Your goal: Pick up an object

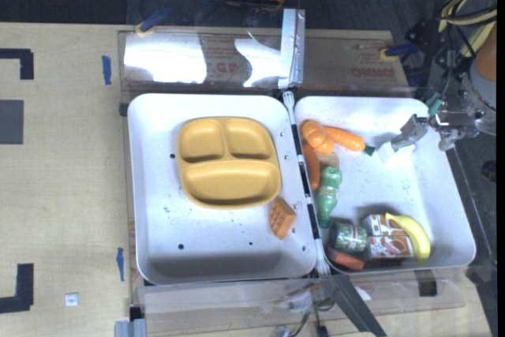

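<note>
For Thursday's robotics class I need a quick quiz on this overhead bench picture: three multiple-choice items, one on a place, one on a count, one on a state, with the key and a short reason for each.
1. Where does the banana lie?
A. In the left bin
B. In the right bin, near its front corner
C. On the yellow tray

2. How many compartments does the yellow tray have?
A. Two
B. Three
C. Five

3. What is the gripper doing?
A. Standing at the right bin's far right edge, holding nothing
B. Lifting a carrot
C. Pressing on the tray

Key: 1 B, it rests beside the juice carton. 2 B, two small above one wide. 3 A, nothing sits between its fingers; the carrot lies apart.
</note>
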Tool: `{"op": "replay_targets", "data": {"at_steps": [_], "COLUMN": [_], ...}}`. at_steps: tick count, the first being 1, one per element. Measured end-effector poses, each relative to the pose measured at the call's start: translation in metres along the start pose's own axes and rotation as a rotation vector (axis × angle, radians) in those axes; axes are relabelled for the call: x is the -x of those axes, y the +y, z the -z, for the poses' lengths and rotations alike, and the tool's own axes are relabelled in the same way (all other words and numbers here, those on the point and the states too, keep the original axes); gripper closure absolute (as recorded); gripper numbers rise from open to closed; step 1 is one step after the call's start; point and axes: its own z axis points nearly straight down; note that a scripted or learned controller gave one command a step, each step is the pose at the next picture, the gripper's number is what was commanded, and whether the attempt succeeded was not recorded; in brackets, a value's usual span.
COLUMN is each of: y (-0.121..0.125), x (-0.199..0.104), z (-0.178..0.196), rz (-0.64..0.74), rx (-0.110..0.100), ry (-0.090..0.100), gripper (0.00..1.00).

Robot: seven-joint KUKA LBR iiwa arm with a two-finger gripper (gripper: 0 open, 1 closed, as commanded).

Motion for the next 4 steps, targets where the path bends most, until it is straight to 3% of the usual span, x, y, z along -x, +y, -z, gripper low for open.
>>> {"op": "replay_targets", "data": {"at_steps": [1, 2, 3, 4], "y": [0.039, 0.089, 0.089, 0.084], "x": [-0.052, -0.039, -0.04, -0.119], "z": [-0.07, -0.155, -0.146, -0.014], "rz": [0.129, 0.107, 0.109, 0.354], "rx": [0.0, 0.006, 0.003, 0.005], "ry": [0.0, -0.002, -0.002, -0.002], "gripper": [0.0, 0.0, 1.0, 1.0]}}
